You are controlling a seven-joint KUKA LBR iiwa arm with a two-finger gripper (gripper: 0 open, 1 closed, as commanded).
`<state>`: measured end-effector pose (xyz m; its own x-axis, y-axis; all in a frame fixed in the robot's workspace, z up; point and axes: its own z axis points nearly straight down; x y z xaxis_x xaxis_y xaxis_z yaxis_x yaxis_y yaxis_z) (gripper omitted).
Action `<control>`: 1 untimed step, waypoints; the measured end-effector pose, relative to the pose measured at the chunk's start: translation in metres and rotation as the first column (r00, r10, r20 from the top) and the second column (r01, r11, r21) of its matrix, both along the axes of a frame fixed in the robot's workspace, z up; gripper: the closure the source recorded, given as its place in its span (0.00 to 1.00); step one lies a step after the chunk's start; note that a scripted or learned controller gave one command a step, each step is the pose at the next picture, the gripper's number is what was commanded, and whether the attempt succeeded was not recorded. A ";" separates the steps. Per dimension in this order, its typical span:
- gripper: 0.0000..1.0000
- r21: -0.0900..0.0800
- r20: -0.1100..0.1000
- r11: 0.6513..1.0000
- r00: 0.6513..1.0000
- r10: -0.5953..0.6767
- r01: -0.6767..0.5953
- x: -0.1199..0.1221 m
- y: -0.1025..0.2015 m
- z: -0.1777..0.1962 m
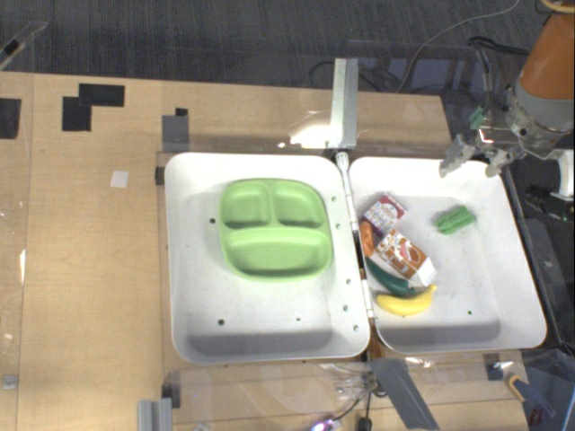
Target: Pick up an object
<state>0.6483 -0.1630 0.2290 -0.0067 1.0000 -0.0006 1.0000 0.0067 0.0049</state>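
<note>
My gripper (473,160) hangs above the back right corner of the right bin (503,317), its two fingers spread apart with nothing between them. Below it in that bin lies a small green object (455,220). Toward the bin's left side sit a small printed packet (384,212), a white and red carton (402,258), a dark green object (388,279) and a yellow banana (406,303). An orange item (366,238) lies against the divider.
The left bin (193,321) holds a green divided plate (273,227). A metal post (345,101) stands behind the bins at the divider. Cables run behind the right bin near the arm (548,70).
</note>
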 end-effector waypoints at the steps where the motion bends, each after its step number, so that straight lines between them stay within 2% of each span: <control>1: 0.00 -0.001 0.000 0.992 0.992 0.127 -0.127 -0.046 -0.008 -0.011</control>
